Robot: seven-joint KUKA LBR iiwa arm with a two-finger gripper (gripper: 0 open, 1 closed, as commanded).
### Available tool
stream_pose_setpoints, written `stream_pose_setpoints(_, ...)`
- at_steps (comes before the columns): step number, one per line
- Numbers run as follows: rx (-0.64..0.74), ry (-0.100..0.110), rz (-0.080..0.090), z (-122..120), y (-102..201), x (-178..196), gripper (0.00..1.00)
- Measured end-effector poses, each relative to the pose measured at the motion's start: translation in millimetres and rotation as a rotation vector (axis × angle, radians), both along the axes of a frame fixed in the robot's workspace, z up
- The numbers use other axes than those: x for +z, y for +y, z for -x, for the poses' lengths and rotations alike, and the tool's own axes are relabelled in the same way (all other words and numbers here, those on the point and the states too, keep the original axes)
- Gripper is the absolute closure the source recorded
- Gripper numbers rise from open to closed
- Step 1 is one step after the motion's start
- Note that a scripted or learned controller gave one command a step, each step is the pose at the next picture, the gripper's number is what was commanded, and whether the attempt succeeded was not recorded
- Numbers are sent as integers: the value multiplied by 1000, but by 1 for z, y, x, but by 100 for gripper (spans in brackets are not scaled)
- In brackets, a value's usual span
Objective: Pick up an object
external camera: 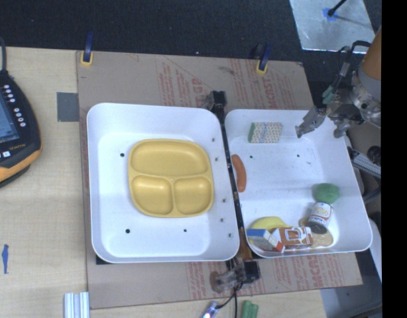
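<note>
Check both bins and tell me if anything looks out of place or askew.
One thing stands out: the orange sausage-shaped piece lies along the divide between the bins, at the right bin's left edge. The other small items crowd that bin's lower right corner. The yellow divided plate sits flat in the left bin.

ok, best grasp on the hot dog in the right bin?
Probably the hot dog across its middle, from straight above, fingers closing across its narrow width. It lies flat and long along the right bin's left wall, so the wall-side finger has little room. The gripper is above the bin's far right corner.
</note>
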State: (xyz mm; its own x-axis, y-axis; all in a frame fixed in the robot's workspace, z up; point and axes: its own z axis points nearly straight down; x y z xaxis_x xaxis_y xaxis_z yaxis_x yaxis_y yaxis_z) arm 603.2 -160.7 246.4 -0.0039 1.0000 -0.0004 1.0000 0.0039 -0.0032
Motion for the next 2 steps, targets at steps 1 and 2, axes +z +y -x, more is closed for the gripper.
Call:
stream_pose_setpoints(1, 0, 2, 1, 58, -44, -88, 0)
stream_pose_setpoints(2, 2, 1, 0, 75, -51, -155, 0)
